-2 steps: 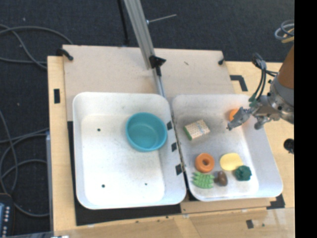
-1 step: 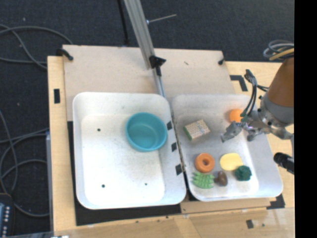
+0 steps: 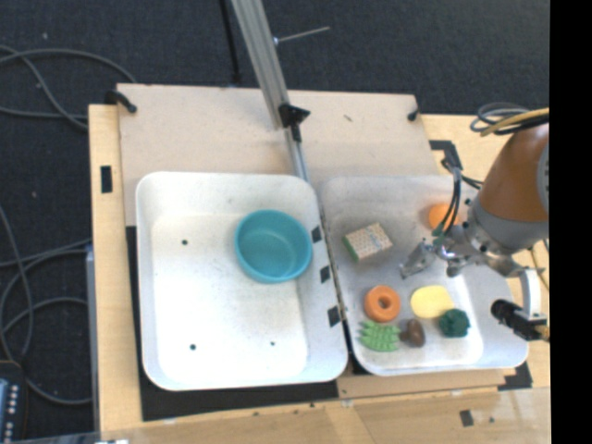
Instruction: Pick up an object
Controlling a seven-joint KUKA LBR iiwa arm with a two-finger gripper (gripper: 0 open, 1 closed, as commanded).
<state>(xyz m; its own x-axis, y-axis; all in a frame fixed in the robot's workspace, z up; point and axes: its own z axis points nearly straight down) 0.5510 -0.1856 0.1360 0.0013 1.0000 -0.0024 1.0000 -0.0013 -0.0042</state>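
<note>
Nothing picked yet. My jaws hang open and empty over the right bin (image 3: 370,197), between the sponge block (image 3: 367,241) and yellow piece (image 3: 431,301). Descent and grasp still to do.

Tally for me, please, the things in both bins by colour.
Blue: 1, bowl
Orange: 2, ring, ball
Yellow: 1, lump
Green: 2, leafy piece, dark piece
Brown: 1, lump
Beige: 1, block
Total: 8

No readable text, no labels, no numbers on bins or objects
</note>
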